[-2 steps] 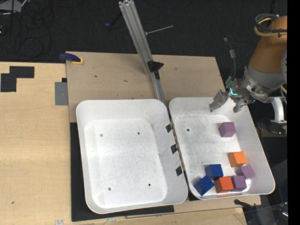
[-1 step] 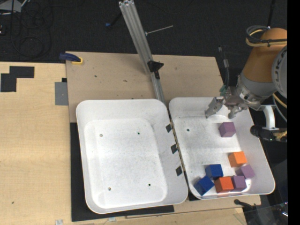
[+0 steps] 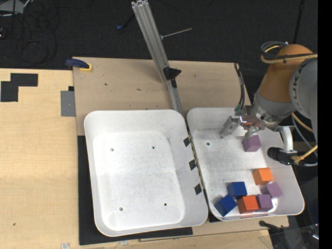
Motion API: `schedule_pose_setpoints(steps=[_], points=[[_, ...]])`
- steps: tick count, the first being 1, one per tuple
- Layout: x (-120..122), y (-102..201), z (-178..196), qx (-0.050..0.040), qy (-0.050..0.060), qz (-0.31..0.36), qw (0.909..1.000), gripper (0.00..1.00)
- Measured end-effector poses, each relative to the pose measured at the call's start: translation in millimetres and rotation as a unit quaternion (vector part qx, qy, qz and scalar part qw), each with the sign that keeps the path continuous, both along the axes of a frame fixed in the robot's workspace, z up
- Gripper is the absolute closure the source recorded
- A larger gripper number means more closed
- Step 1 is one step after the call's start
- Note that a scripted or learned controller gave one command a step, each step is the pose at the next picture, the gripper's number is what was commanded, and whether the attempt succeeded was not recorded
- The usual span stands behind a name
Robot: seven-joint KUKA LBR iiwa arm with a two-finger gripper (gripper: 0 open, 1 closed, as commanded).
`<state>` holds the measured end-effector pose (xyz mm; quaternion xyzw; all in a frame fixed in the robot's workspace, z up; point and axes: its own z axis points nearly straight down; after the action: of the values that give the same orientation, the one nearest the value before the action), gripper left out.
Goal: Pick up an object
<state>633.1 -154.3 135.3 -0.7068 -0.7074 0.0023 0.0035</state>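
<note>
Right bin (image 3: 218,154) as reference: blocks are sitting clustered in its near corner — two blue (image 3: 232,197), two orange (image 3: 249,203), two purple (image 3: 271,190). Farther in, a lone purple cube (image 3: 251,142) is hanging between the end effector (image 3: 251,134) fingers, which are pinching it, just above the bin's far half. Left bin (image 3: 135,175) is sitting alongside on the counter (image 3: 124,82).

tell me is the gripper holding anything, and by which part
Cannot be told: the gripper sits right over a purple block in the right bin, but no grip on it is visible.
</note>
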Motion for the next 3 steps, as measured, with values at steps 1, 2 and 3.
schedule_pose_setpoints(steps=[1, 2, 3], points=[[0.1, 0.9, -45.9, -0.0005, -0.003, -0.001, 1.0, 0.0], [0.0, 0.1, -34.7, -0.0006, -0.003, -0.002, 1.0, 1.0], [2.0, -3.5, 8.2, -0.0011, -0.005, -0.003, 1.0, 1.0]])
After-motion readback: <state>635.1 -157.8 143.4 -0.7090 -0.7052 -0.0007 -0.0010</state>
